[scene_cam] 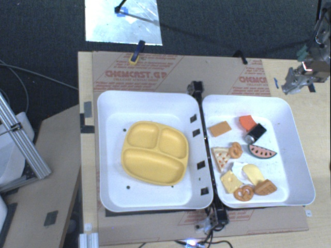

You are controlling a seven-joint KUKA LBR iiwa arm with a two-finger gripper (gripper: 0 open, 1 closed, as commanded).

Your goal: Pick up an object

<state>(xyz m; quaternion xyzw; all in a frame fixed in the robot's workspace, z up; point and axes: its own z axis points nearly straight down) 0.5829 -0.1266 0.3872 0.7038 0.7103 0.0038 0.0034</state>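
The tool [296, 81] hangs at the far right, above the surface [155, 71] and just outside the right bin's [292, 138] upper corner; whether it is open or closed cannot be told. Well below it in that bin lie toy foods: an orange block [246, 122], a watermelon slice [262, 151], a pretzel [243, 192]. The left bin [108, 138] holds a yellow divided tray [154, 152].

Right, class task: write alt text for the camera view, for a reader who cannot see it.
Two shallow white bins sit side by side on a bench: the left bin holds a yellow divided tray, the right bin a cluster of small toy foods, including a watermelon slice and a pretzel. The gripper hovers beyond the right bin's far right corner.
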